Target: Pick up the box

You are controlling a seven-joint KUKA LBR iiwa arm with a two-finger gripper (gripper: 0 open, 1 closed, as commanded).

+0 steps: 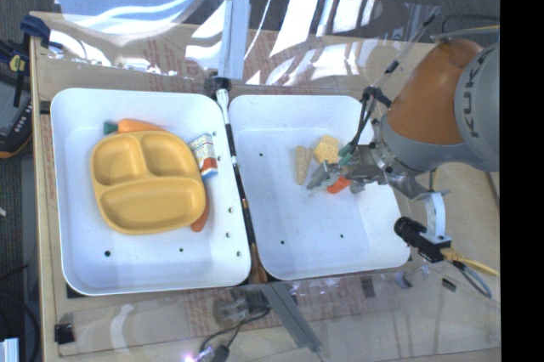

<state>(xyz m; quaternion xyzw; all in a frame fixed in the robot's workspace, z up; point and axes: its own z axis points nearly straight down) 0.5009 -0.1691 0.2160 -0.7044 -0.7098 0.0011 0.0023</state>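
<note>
A small white box (204,156) with red print and a blue end lies in the left bin (76,250), tilted against the right rim of a yellow divided plate (149,180). My gripper (327,177) is low in the right bin (289,250), far to the right of the box. It hangs over a small orange-red piece (338,187), right beside two pale yellow food toys (314,156). Nothing shows as held.
An orange carrot (136,127) with a green end lies behind the yellow plate. The bins' inner walls meet at a ridge (238,190) between the box and my gripper. The grey and orange arm (433,110) covers the right bin's right side.
</note>
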